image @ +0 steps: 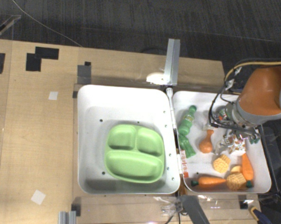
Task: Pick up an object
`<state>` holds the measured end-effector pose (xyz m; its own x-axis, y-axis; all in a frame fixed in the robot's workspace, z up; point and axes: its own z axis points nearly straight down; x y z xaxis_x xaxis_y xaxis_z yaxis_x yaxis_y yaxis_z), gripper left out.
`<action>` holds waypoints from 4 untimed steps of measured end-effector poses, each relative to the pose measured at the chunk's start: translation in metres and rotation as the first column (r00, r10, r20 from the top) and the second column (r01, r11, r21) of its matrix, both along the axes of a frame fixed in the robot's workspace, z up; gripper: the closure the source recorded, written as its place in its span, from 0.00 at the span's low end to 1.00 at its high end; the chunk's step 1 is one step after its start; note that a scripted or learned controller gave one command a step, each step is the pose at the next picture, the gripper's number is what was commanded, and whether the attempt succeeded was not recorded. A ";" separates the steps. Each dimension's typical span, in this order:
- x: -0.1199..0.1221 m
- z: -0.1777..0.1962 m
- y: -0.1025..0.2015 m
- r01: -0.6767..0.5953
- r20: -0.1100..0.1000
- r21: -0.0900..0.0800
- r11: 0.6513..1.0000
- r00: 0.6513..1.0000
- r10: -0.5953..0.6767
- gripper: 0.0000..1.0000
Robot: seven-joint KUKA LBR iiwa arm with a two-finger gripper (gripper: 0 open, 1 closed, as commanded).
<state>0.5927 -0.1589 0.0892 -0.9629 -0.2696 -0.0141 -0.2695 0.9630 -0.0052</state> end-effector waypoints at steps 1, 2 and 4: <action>-0.032 0.001 0.008 -0.004 0.000 0.000 1.000 1.000 0.004 0.00; -0.067 0.002 0.041 0.014 0.002 0.000 1.000 1.000 -0.014 0.00; -0.083 0.016 0.033 -0.095 0.023 -0.006 0.996 0.995 0.095 1.00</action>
